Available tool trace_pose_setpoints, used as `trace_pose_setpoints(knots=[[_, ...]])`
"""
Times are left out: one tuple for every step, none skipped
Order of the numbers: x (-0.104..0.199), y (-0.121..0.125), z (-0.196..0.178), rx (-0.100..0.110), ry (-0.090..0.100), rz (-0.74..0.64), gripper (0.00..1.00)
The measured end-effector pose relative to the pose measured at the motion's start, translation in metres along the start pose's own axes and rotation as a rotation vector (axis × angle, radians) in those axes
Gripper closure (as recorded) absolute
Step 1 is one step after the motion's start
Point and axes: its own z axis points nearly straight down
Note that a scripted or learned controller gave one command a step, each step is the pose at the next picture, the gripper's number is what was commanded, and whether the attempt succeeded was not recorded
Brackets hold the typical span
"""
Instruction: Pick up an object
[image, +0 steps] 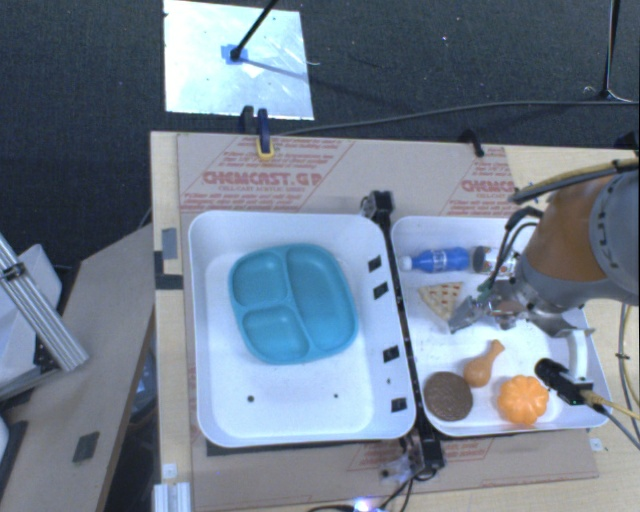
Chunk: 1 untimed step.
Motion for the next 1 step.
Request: trace_pose_setpoints(knots=[[-0.0005, 0.0014, -0.0132, -0.006, -0.002, 0.0, 1.0]])
